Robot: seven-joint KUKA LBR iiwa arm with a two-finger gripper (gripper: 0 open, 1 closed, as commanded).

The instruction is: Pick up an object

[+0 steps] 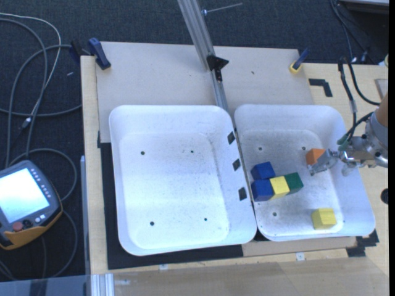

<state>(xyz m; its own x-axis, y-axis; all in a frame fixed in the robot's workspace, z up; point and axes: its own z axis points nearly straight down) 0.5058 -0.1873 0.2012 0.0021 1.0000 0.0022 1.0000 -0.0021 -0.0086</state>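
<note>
Five small matte blocks point(277, 185); smooth white bin point(353, 184)

Over on the dark floor off the worktop's left edge lies a handheld pendant point(24, 205), screen lit, orange trim underneath, with grey cables point(37, 73) looping above it. A blue clamp point(99, 52) bites the worktop's far left corner, a yellow and blue one point(299, 62) the far right. A slim metal pole point(197, 32) slants across the far edge.

The end effector point(326, 163) reaches in low from the right, wrist level.
</note>
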